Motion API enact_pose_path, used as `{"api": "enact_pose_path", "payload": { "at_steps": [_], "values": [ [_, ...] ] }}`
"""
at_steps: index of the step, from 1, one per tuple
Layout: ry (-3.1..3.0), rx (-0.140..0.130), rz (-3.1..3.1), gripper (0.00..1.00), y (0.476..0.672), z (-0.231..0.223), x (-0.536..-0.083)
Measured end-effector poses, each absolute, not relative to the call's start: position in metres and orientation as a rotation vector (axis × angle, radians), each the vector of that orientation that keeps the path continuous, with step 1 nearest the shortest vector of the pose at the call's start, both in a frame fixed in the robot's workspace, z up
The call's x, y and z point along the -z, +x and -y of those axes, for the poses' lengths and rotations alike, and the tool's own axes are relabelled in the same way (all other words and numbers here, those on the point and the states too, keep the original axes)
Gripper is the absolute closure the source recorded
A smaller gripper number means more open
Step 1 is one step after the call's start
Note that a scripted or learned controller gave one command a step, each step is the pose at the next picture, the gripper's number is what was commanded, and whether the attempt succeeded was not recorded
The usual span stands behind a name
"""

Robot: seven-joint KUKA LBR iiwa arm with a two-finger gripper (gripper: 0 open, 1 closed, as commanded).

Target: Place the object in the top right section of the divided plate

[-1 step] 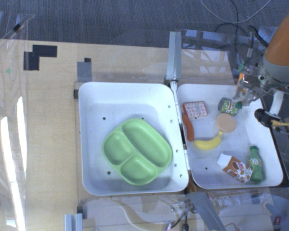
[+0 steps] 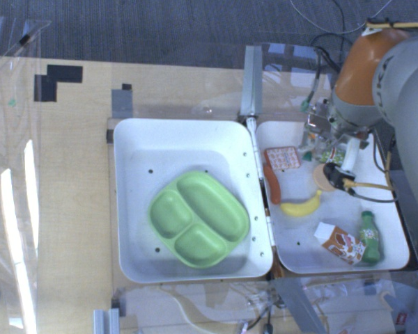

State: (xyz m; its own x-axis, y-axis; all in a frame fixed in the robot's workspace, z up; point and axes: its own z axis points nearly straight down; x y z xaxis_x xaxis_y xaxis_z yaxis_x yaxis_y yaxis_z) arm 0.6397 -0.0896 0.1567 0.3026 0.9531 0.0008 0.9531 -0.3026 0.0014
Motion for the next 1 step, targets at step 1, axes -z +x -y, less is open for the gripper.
{"api": "enact_pose_path", "payload": {
  "at_steps": [1],
  "values": [
    [2.564, -0.004, -1.814, 1.0, 0.6223, 0.0591, -0.1853]
  ]
}}
